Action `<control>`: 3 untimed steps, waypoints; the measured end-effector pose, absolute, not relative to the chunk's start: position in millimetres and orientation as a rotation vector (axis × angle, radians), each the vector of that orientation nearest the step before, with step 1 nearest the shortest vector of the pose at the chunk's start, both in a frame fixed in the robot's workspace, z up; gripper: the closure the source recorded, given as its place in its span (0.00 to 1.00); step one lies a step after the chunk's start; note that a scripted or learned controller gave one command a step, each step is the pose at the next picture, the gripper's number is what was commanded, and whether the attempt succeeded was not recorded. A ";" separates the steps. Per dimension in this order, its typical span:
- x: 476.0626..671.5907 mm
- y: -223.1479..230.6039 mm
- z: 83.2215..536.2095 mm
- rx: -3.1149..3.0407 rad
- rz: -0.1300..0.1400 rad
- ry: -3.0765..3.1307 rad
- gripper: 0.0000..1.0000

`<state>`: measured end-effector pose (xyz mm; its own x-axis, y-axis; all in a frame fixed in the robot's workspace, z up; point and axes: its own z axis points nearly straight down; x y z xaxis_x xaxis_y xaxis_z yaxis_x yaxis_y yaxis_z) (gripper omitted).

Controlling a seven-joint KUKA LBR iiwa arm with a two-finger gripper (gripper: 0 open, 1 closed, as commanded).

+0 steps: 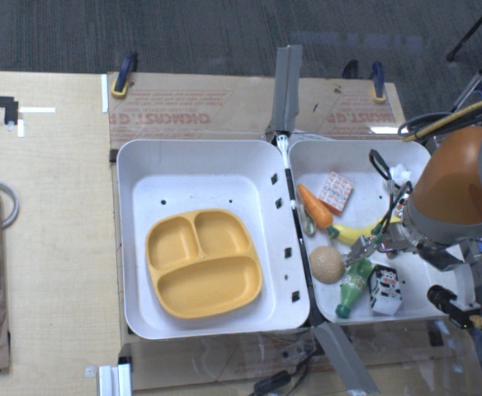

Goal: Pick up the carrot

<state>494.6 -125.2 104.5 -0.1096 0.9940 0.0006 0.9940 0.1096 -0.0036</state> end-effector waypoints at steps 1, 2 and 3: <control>477.2 -66.4 190.3 -2.256 0.005 -2.184 0.00; 477.2 -66.6 190.3 -2.257 0.005 -2.183 0.00; 477.2 -68.6 190.8 -2.328 0.003 -2.108 0.00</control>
